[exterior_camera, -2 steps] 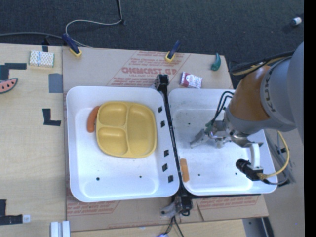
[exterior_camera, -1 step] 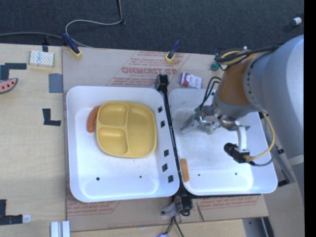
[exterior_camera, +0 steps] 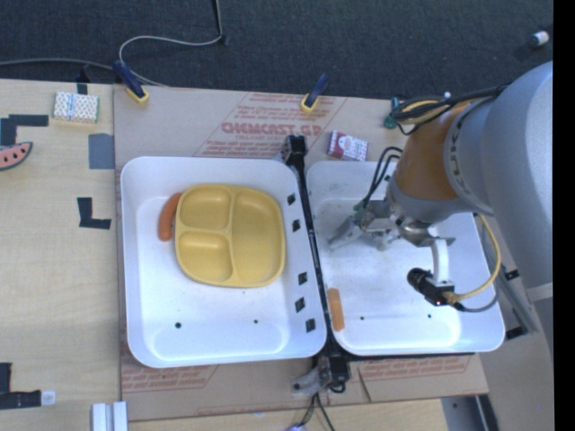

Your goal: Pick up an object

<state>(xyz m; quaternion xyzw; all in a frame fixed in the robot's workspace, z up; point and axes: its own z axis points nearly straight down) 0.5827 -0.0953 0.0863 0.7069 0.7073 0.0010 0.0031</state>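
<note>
A: Where is the gripper point(exterior_camera: 346, 233) now?

B: It is low in the right bin point(exterior_camera: 467, 326), near that bin's left wall. Its tip points left. If the jaws are released or clenched, I cannot tell; the wrist covers them and the tip is small and grey against the white floor.

A: And what can it pick up?

B: The nearest thing is a small orange piece point(exterior_camera: 335, 308) in the right bin, lying close against the left wall, nearer to the camera than the gripper. In the left bin point(exterior_camera: 148, 330) there is a yellow divided plate point(exterior_camera: 230, 234), and an orange sausage-like piece point(exterior_camera: 166, 217) touching the plate's left edge.

A: What could go wrong?

B: I think the orange piece is difficult, because it lies so close to the wall. One jaw could hit the wall or the black divider point(exterior_camera: 307, 241) between the bins before it closes, and then it would only push the piece along. The plate looks wide and flat, so the jaws may slip on its rim.

A: Is something in the way?

B: The yellow cable point(exterior_camera: 476, 294) hangs in a loop below the wrist. It could drag on the bin. On the bench point(exterior_camera: 54, 268) outside there is a red-and-white packet point(exterior_camera: 346, 145) and two clamps point(exterior_camera: 314, 95), but they are well apart from the gripper.
</note>
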